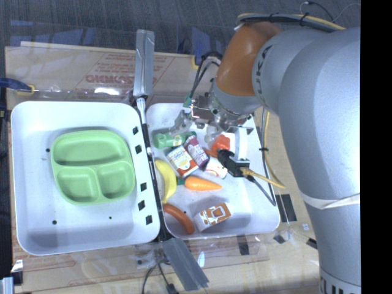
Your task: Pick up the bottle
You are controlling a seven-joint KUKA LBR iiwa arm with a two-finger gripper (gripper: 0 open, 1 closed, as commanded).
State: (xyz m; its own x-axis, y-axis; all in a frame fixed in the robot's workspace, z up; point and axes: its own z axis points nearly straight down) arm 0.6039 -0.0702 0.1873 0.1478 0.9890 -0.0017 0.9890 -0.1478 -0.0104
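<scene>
- While the grey arm (306, 103) reaches in from the right over the right bin (260, 216), a green bottle (168, 139) lies on its side near that bin's upper-left corner, close to the divider between the two bins.
- Its body is bright green and rounded; which end carries the cap cannot be made out.
- With the orange band (242, 60) above the wrist, the arm bends steeply down, and the gripper (199, 120) hangs low over the bin's upper part.
- Whether the gripper is spread or pressed together cannot be told from this angle.
- Lying just left of and below the gripper, the bottle sits beside small cartons (187, 157), a banana (164, 177) and a carrot (202, 184).
- Across the divider, a green divided plate (92, 164) sits in the left bin (30, 225).
</scene>
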